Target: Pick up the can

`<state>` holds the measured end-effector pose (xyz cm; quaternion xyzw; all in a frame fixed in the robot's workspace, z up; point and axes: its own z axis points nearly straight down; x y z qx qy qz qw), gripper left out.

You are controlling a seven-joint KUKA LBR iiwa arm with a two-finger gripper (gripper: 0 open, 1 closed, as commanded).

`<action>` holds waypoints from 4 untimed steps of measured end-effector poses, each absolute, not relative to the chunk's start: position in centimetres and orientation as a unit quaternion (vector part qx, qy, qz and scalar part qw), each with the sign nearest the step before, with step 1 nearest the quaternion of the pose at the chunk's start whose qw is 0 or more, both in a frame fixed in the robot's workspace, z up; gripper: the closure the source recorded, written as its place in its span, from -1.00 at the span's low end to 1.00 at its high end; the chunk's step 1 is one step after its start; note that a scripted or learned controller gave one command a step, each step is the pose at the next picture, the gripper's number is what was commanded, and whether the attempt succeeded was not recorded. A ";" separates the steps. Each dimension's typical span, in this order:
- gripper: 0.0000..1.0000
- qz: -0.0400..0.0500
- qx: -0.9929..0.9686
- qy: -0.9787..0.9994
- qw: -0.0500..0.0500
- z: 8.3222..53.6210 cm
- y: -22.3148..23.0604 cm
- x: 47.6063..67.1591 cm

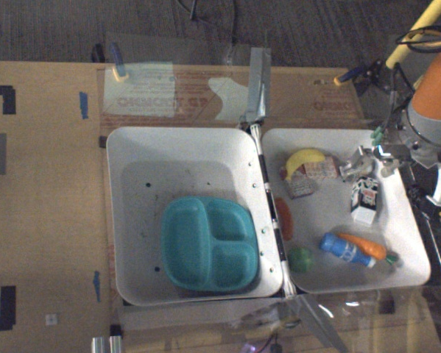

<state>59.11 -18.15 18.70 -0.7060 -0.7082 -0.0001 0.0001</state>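
A wooden worktop (43,219) carries two shallow white bins side by side. The left bin (132,153) holds a teal divided tray (207,245) towards its 5 o'clock corner.

The right bin (419,267) holds a scatter of small things. The can (301,184), lying on its side with a pale label, sits towards the bin's 10 o'clock corner. A yellow banana (305,157) touches it at its 12 o'clock side, and a small crinkled packet (325,169) lies just beside it at 2 o'clock. A red oblong thing (283,218) lies against the bin's left wall, at 7 o'clock from the can. A green round thing (300,259) rests at 6 o'clock from the can, near the bin's lower left corner. A blue bottle (343,248) and an orange carrot (364,245) lie together, touching, at 5 o'clock from the can. A small black and white carton (365,197) sits at 3 o'clock from the can, well apart from it.

The grey arm with its orange band (434,98) enters from the right. Its tool (360,166) hangs over the bin's upper right part, just above the carton and at 2 o'clock from the can, with the packet between them. Whether the tool is spread or clenched cannot be told; nothing shows in its grasp.
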 end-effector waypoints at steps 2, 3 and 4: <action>-1.00 -0.001 -0.766 -0.643 -0.002 18.9 -21.8 62.9; -1.00 -0.005 -0.787 -0.618 0.000 9.9 -20.9 66.0; -1.00 -0.001 -0.876 -0.482 -0.001 10.0 -20.1 65.8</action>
